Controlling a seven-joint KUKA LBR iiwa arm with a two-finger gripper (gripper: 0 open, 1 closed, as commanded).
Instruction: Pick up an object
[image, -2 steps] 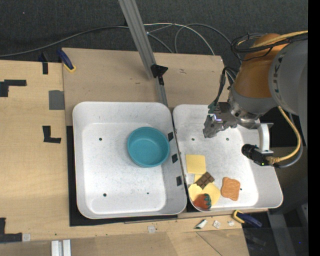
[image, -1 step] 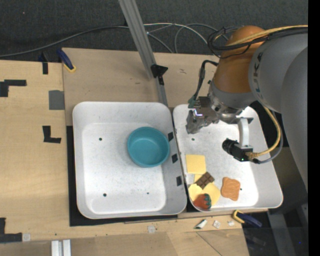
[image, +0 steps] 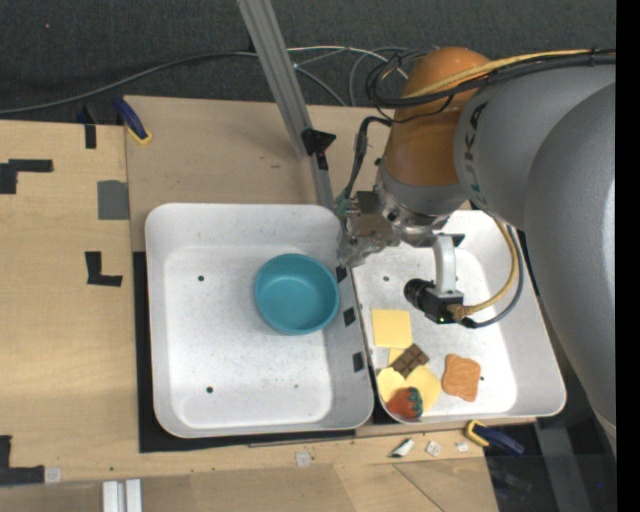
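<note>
The grey KUKA arm (image: 560, 200) comes in from the right side of the camera view as a broad cylindrical link. Above the wrist sits its rounded orange band (image: 440, 110), with a yellow cable arching over the top. Below the band, the wrist points steeply downward. The two-finger metal gripper (image: 355, 240) hangs at the wrist's lower left; it looks low, though its height is hard to judge from this slant.
</note>
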